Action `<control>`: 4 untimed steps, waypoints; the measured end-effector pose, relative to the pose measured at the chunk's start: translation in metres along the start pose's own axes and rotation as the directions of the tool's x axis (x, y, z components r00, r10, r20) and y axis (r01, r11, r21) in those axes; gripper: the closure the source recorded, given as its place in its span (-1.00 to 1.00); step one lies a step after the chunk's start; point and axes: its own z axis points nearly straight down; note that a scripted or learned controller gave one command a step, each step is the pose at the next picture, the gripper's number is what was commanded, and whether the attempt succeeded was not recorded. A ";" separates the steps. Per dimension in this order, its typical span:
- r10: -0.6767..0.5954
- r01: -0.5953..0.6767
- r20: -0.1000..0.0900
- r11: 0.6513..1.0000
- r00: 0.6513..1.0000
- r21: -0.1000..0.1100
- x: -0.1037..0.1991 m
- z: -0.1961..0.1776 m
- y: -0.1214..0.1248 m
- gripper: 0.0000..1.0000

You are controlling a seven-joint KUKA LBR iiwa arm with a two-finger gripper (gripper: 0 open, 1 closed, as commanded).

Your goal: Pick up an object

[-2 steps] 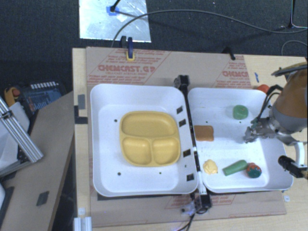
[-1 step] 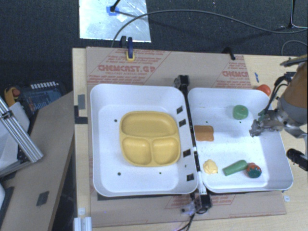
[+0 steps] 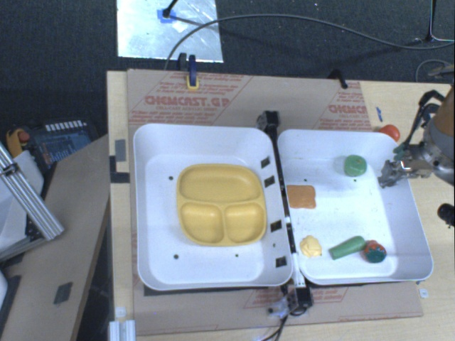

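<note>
Candidate object: the green round piece (image 3: 355,165), lying in the upper right part of the right bin (image 3: 409,212), on the bin floor and apart from the other items. It looks roughly round from above, with no clear long axis, so grasp angle probably matters little. The gripper (image 3: 393,172) sits just to the right of it, near the bin's right wall, at about the same depth in the view; the piece lies to the left of the jaws, close but not touching. Jaw state: cannot tell, since the tips are small and dark against the bin and the gap is unreadable; nothing is seen between them. Other contents of the right bin: an orange-brown flat square (image 3: 301,197) near the left wall, a pale yellow lump (image 3: 310,246) toward the front, a green elongated piece (image 3: 346,247) with its long axis slanted, and a red-and-blue ball (image 3: 375,251) touching or just beside its right end. The left bin (image 3: 153,190) holds a yellow divided tray (image 3: 220,203). Judgement: a short leftward shift over the round piece and a descent is what the pick needs.
</note>
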 end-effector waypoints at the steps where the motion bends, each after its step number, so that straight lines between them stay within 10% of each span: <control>1: 0.000 0.000 0.000 1.000 1.000 0.001 0.004 -0.048 -0.004 1.00; 4: -0.004 0.004 -0.004 1.000 1.000 0.006 0.159 -0.045 -0.010 1.00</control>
